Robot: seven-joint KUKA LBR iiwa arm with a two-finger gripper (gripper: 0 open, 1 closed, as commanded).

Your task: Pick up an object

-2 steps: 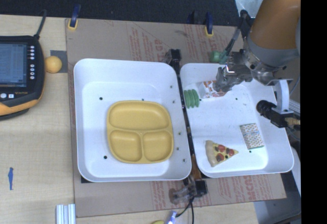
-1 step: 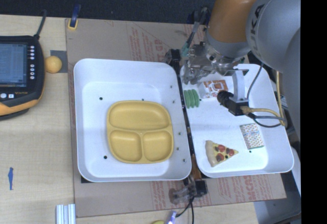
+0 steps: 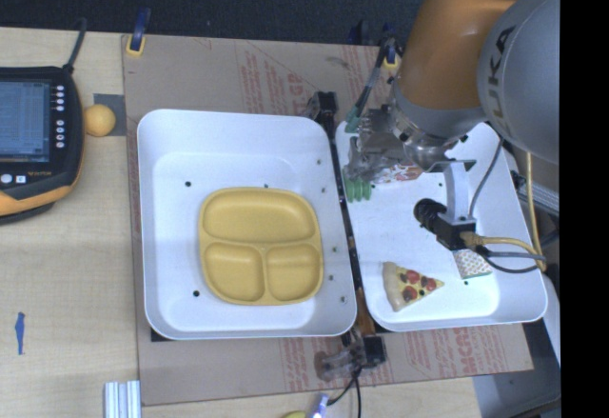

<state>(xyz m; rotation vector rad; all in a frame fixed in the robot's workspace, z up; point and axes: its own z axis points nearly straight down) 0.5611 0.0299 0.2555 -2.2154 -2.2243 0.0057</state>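
A toy pizza slice [image 3: 409, 285] lies near the front of the right bin [image 3: 504, 311]. A small patterned piece [image 3: 472, 263] lies to its right, beside a yellow cable. My gripper [image 3: 360, 186] reaches down into the back left corner of the right bin, its green-tipped fingers close to the bin's left wall. A reddish object [image 3: 407, 174] lies just right of the gripper, partly hidden by the wrist. The grey arm with its orange band [image 3: 466, 35] covers the back of that bin.
The left bin [image 3: 162, 311] holds a yellow divided plate [image 3: 260, 245]. A black dividing bar [image 3: 341, 207] runs between the bins. A teach pendant [image 3: 33, 145] and a yellow ball [image 3: 99, 119] lie on the bench to the left.
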